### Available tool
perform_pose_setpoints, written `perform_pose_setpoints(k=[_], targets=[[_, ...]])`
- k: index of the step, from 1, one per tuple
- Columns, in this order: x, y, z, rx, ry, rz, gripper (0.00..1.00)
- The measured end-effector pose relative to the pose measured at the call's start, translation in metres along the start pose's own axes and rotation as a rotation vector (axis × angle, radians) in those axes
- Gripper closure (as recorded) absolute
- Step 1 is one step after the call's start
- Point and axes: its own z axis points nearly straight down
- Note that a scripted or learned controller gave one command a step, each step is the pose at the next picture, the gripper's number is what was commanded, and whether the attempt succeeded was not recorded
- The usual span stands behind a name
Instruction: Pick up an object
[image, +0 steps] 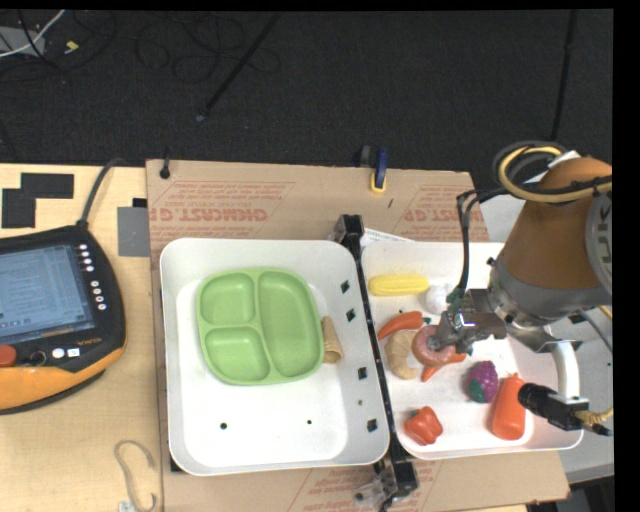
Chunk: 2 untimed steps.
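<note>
My gripper (452, 330) is low in the right bin (460, 445), right over a pink ring-shaped toy (432, 350) and touching or nearly touching it. Around it lie a red chili (400, 323), a beige piece (402, 356) and a thin orange-red piece (432, 372). A yellow corn-like toy (398, 285) rests at the bin's far side with a small white object (436, 296) beside it. Purple grapes (482, 380), an orange carrot (507, 410) and a red pepper (423, 425) sit along the near side.
The left bin (200, 440) holds a green divided plate (258, 326) with a tan piece (331, 340) at its right edge. A black divider (366, 350) runs between the bins. A tablet-like pendant (50, 310) lies at the far left of the bench.
</note>
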Motion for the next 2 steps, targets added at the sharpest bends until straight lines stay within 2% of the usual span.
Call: perform_pose_setpoints(k=[1,2], targets=[[0.0,-0.003,0.0,-0.002,0.0,0.004,1.0],[0.002,0.01,-0.01,-0.004,0.0,0.001,1.0]])
